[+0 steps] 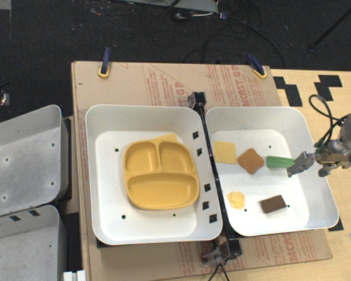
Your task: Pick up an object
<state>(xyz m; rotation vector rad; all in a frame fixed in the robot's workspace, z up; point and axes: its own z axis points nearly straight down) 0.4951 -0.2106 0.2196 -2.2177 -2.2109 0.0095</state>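
One green block (278, 162) touching gripper (299, 165).

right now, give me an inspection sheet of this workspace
surface: cardboard-covered bench bearing a left bin and a right bin.
job's things: right bin holds a pale yellow slab, brown piece, green piece, small yellow piece and dark brown block.
clutter: yellow divided tray in the left bin.
grippers: tool low over the right bin, beside the green piece; nothing seen between its fingers.
cables: black cables on the floor behind the bench.
surroundings: dark floor, two spare white bins at left.
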